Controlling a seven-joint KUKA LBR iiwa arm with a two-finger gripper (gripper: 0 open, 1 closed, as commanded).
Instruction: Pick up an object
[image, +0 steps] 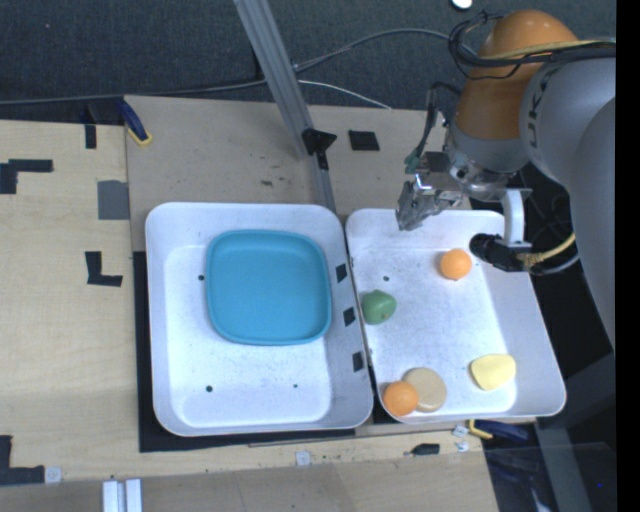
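Note:
My gripper (410, 217) hangs over the far left corner of the right bin (520, 330), its tips just above the bin floor, with nothing visible between them. In that bin lie an orange ball (455, 264) to the right of the gripper, a green round object (378, 307) at the left wall, a second orange ball (400, 398) touching a beige round piece (427, 389) at the near edge, and a yellow object (493, 371) at the near right.
The left bin (180, 380) holds a blue square plate (268, 286). A slanted metal pole (290, 100) crosses the bench behind the bins. Cables and a black connector (495, 250) hang off the arm over the right bin's far right.

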